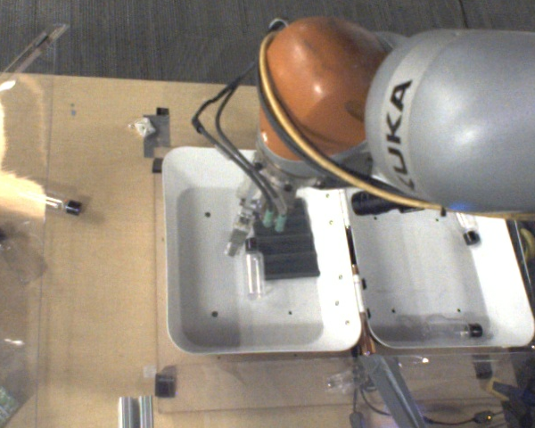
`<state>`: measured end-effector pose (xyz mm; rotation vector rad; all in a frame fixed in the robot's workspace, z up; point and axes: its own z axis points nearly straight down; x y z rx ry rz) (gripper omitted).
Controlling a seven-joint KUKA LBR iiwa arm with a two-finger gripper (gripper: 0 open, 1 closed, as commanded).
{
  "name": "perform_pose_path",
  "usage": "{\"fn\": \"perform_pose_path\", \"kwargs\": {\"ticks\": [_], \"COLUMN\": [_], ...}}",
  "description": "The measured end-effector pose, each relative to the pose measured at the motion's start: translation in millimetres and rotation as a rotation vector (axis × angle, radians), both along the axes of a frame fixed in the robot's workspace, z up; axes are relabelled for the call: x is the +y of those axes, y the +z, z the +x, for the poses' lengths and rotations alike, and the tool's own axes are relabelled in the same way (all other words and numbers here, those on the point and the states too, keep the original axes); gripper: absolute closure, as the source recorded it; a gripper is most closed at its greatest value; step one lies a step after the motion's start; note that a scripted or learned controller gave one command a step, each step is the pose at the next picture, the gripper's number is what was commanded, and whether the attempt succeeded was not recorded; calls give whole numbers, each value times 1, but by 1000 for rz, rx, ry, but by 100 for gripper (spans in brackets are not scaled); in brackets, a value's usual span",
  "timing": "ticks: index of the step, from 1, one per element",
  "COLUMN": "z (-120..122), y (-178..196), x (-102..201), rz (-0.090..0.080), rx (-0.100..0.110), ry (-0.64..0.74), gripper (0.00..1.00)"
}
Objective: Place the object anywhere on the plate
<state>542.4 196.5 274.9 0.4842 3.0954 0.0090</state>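
The grey arm with its orange band leans over the left white bin point(196, 328), its fingers point(254, 266) pointing down, their spread unclear, black ribbed block point(290, 248) just beside.

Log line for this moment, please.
claw: low in left bin | by dark ribbed block | grasp: unclear | plate: unidentified

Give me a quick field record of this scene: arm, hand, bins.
arm: grey with orange band, reaching over the left bin
hand: low inside the left bin
left bin: white, shallow
right bin: white, beside the left one
bench: tan wood
plate: cannot tell
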Motion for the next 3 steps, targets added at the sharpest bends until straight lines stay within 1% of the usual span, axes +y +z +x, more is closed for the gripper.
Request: {"fn": "perform_pose_path", "kwargs": {"ticks": [1,2,3], "z": [19,34,-41], "y": [-48,-23,-120], "x": [38,36,0], "rz": [-2,-5,-5], "rx": [2,-3,-1], "ry": [179,685,724], "gripper": [0,0,0]}}
